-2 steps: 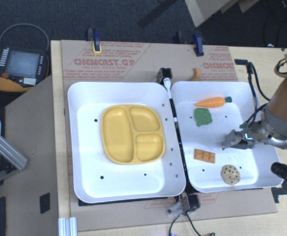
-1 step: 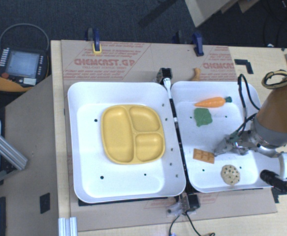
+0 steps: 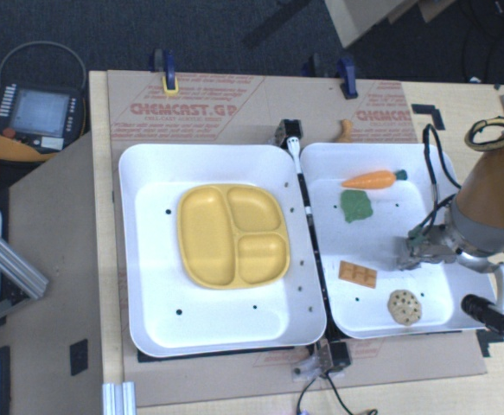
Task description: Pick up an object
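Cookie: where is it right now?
The cookie lies in the right bin, near its front edge, just right of the cracker.

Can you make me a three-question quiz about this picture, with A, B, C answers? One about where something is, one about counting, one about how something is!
1. Where is the yellow tray?
A. left bin
B. right bin
C. on the floor

2. How many things lie in the right bin?
A. two
B. four
C. seven

3. How is the gripper?
A. hovering low in the right bin
B. resting on the tray
C. over the left bin

Answers:
1 A, it fills the left bin's middle.
2 B: carrot, green piece, cracker, cookie.
3 A, it is between green piece and cookie.
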`<state>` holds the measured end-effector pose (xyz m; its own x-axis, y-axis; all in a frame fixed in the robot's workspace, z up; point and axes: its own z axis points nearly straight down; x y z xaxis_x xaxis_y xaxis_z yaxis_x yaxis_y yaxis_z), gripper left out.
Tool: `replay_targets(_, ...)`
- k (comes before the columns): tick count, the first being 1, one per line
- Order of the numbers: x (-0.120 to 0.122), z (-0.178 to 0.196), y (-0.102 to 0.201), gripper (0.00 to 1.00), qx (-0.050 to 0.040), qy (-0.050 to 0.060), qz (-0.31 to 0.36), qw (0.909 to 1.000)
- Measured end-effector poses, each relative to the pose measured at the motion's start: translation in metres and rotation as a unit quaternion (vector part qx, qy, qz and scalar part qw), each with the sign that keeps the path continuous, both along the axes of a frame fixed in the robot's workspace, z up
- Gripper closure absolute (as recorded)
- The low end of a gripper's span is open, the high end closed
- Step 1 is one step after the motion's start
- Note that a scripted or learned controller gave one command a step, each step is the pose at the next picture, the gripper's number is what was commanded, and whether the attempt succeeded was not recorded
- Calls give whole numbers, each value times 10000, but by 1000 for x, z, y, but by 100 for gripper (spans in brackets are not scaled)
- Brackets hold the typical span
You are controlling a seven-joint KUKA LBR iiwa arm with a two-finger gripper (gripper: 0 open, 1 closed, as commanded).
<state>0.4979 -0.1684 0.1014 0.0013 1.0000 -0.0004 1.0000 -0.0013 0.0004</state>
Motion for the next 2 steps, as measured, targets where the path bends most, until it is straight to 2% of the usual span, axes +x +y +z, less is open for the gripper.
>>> replay_targets(1,11,55,1,100,-13,-30,14,10000)
replay_targets(2,12,116,-7,100,-18,-38,11,10000)
